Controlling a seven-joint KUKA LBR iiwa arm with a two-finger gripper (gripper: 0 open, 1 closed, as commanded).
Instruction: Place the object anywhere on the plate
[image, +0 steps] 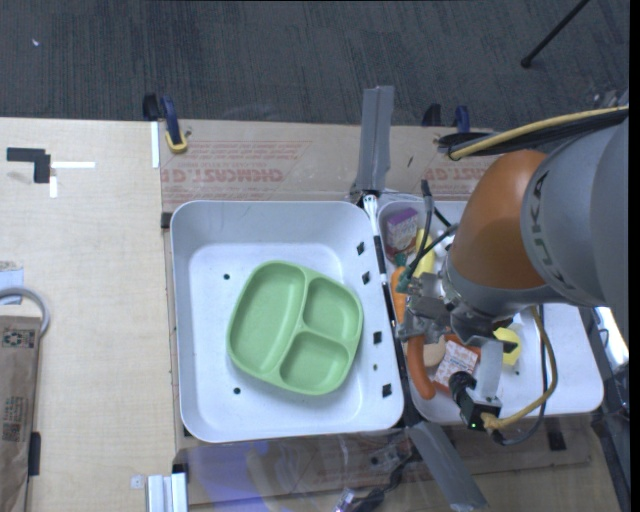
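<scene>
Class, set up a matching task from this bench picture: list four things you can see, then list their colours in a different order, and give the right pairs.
Things:
1. plate
2. left bin
3. band on the arm
4. bench top

Colours:
A. orange
B. pale wood
C. green
D. white

Pairs: 1-C, 2-D, 3-A, 4-B

A green three-compartment plate (295, 328) lies flat inside the left white bin (200, 400).
</scene>
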